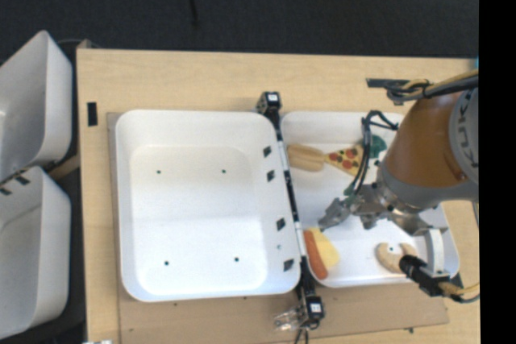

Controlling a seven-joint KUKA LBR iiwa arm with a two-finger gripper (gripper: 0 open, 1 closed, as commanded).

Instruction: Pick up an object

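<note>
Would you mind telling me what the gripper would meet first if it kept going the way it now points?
The gripper points down-left within the right bin. Likely first contact is the bin floor, just above the yellow-and-orange wedge; depth is unclear, so it might brush the wedge instead.

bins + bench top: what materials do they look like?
Bins: seem to be smooth white moulded plastic, going by the rounded corners, raised rims and soft sheen. Bench top: looks like pale wood or wood-look laminate with a matte finish, given its even tan tone and faint grain; the picture leaves open which.

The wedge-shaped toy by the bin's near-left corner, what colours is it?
Yellow with an orange-red edge, seen in the camera view.
</note>
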